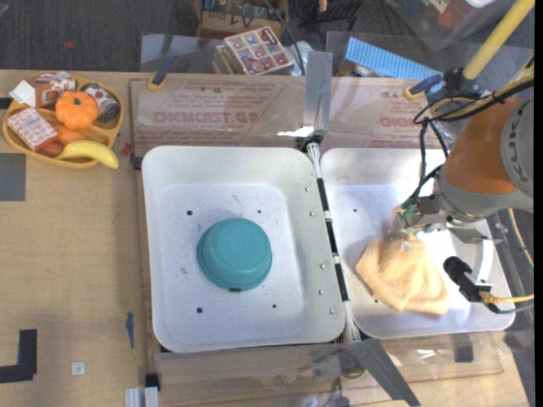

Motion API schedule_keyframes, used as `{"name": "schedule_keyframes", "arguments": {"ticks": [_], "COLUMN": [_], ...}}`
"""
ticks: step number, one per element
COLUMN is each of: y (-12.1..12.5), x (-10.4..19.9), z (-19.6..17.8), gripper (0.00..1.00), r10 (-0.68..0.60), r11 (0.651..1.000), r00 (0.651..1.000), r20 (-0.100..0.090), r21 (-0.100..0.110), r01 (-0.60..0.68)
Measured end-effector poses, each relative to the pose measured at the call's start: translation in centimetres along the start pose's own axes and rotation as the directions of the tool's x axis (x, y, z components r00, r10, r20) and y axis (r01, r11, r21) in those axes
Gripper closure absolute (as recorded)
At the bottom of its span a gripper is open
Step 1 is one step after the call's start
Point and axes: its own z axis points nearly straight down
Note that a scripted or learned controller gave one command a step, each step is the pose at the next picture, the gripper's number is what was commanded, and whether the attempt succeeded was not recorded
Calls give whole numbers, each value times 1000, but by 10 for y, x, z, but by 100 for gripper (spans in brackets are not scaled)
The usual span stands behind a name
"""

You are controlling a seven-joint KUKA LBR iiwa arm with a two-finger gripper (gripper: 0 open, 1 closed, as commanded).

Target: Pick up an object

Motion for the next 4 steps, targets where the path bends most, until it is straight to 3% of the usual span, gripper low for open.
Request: {"name": "schedule_keyframes", "arguments": {"ticks": [1, 2, 3, 4], "y": [0, 0, 54, 70], "x": [0, 36, 16, -32], "z": [0, 11, 12, -5], "gripper": [0, 0, 0, 0], "r10": [0, -57, -49, -31], "r11": [1000, 998, 999, 999], "r00": [1000, 998, 999, 1000], "r20": [0, -1, -1, -1], "r21": [0, 6, 6, 12], "r01": [0, 57, 49, 31]}}
